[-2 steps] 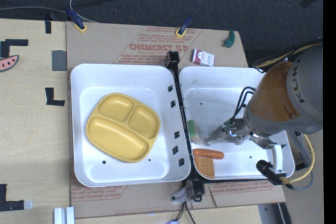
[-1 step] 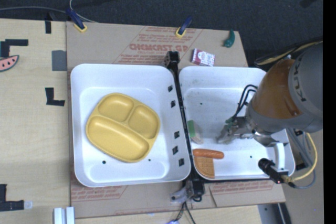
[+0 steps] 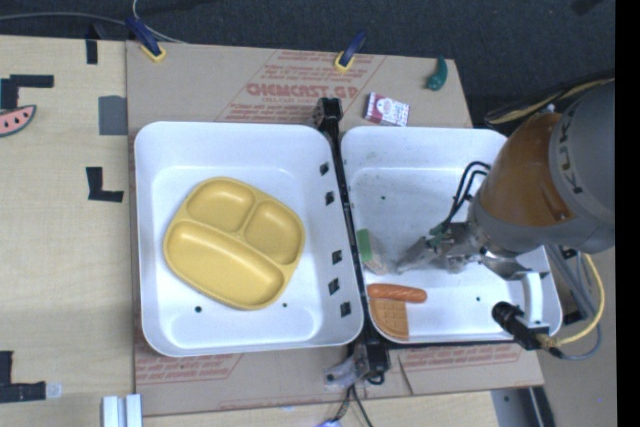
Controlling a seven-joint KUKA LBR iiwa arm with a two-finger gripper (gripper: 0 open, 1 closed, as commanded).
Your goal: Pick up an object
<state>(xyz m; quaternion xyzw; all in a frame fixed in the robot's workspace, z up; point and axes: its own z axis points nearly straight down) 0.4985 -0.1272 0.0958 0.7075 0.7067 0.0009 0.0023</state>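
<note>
Low, arm (image 3: 545, 185) slanted leftward over right bin (image 3: 420, 160).

I see an orange hot dog (image 3: 397, 294) lying flat at six o'clock in the right bin (image 3: 420, 170), with a toast-colored piece (image 3: 392, 319) touching just below it and a small green item (image 3: 365, 244) at nine o'clock.

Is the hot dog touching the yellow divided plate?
Apart. Camera view: the hot dog lies in the right bin, the yellow divided plate in the left bin.
</note>
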